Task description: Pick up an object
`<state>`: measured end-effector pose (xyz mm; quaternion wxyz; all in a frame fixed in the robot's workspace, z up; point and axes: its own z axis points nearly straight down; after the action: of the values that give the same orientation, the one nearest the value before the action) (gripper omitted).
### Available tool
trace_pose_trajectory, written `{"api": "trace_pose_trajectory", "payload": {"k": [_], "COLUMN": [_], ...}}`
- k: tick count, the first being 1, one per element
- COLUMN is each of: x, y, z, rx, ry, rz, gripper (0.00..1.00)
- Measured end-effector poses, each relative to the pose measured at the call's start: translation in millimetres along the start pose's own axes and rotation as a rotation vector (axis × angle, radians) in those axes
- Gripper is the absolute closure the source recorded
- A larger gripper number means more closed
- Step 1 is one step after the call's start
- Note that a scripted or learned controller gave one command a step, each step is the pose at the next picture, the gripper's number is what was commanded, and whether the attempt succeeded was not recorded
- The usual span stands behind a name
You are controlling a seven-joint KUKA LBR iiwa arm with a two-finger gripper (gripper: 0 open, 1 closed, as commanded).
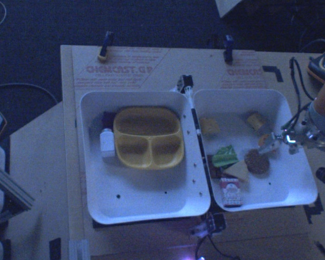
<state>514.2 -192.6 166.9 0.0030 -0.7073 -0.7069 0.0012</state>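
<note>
The tool (pixel 278 143), its opening too dim to be judged, is seen low in the right white bin (pixel 298 186), just beside a round brown cookie-like disc (pixel 257 162), the arm reaching in from the right.

Under dim bluish light, a mustard-yellow divided tray (pixel 148 137) and a white bottle (pixel 107 142) sit in the white left bin (pixel 135 202), while the white right bin (pixel 292 191) shows a green wrapper (pixel 225 156), brown round cookie (pixel 257 162), red box (pixel 231 192) and tan blocks (pixel 209 125).
</note>
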Motion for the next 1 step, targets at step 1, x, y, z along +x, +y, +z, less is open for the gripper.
{"api": "trace_pose_trajectory", "payload": {"k": [1], "x": [5.1], "y": [-1.3], "z": [63.3], "rx": [0.001], "ry": [0.001], "rz": [-0.001], "gripper": [0.0]}}
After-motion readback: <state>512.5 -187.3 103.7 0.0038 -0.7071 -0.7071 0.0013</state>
